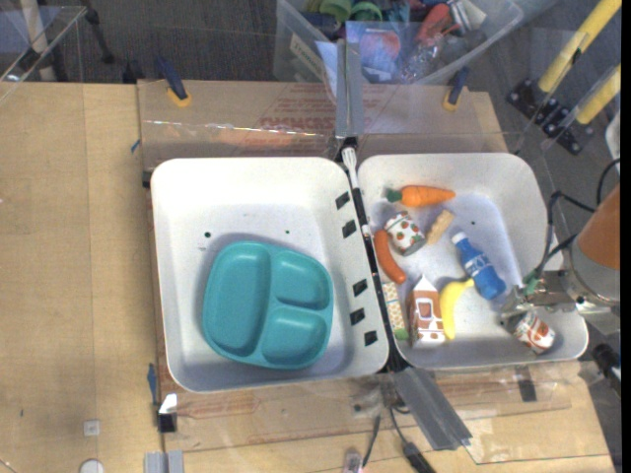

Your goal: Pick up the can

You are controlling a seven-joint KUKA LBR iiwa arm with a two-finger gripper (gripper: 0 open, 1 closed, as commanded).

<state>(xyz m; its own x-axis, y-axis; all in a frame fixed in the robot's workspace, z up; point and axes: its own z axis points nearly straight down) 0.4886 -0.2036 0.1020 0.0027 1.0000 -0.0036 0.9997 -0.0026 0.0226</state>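
The can (537,335), small, red and white, lies on its side in the right bin's (513,180) near corner, just under the fingers (523,308); their spread I cannot tell.

teal plate (266,305), orange carrot (426,195), blue bottle (479,268), yellow banana (450,305)

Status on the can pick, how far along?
Done: the gripper has reached the right white bin's near right corner, low over the small red-and-white can. In hand: the grasp itself; whether the can sits between its fingers is unclear. Left: lifting, since the can rests on the bin floor.
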